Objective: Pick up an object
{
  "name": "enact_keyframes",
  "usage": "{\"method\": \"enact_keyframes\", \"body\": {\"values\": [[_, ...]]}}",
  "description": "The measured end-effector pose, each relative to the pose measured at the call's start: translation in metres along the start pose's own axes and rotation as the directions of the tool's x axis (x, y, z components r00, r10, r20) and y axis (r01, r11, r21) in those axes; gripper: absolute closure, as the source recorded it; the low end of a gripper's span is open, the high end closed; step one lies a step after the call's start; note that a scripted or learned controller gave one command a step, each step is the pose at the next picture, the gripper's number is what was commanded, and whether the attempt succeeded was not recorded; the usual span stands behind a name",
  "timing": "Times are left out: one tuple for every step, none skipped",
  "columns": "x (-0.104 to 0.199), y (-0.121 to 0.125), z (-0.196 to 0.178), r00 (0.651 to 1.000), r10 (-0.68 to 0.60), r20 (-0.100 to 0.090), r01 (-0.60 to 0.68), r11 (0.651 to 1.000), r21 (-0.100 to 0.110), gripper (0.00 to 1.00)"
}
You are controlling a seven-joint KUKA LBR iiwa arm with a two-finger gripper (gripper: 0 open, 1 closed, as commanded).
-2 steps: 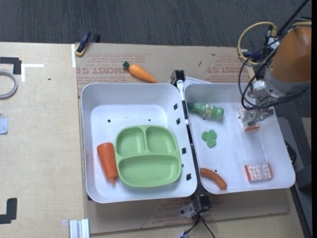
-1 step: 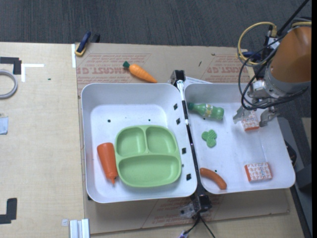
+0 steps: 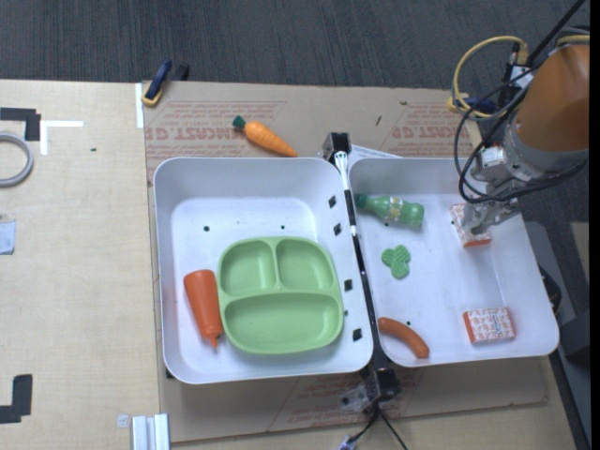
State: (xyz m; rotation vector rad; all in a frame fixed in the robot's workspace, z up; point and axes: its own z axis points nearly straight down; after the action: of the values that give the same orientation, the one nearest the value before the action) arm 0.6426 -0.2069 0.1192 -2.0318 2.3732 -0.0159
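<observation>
Camera view: two carrots [image 3: 265, 137], one green tray [image 3: 281, 295]; gripper [image 3: 480, 221] state unclear.

The tabletop [image 3: 75, 298] is lying pale and woody under a sheet of brown printed cardboard [image 3: 216, 120]. Two shallow white bins are sitting side by side on that cardboard, the left bin [image 3: 178, 195] touching the right bin [image 3: 525, 270] along the middle. A toy carrot [image 3: 264, 136] is resting on the cardboard just behind the left bin. A blue clip [image 3: 157, 82] is gripping the cardboard's far left corner. A grey tape ring [image 3: 14, 160] is lying at the tabletop's left edge.
</observation>
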Motion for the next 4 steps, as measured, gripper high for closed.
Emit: {"method": "enact_keyframes", "body": {"values": [[0.0,0.0,0.0,1.0,0.0,0.0,0.0,1.0,0.0,0.0],[0.003,-0.018,0.027,0.888,-0.46,0.017,0.461,0.888,-0.014,0.0],[0.005,-0.019,0.016,0.891,-0.455,0.012,0.455,0.891,-0.01,1.0],[-0.074,0.005,-0.071,0.81,-0.587,0.008,0.587,0.81,-0.015,1.0]]}}
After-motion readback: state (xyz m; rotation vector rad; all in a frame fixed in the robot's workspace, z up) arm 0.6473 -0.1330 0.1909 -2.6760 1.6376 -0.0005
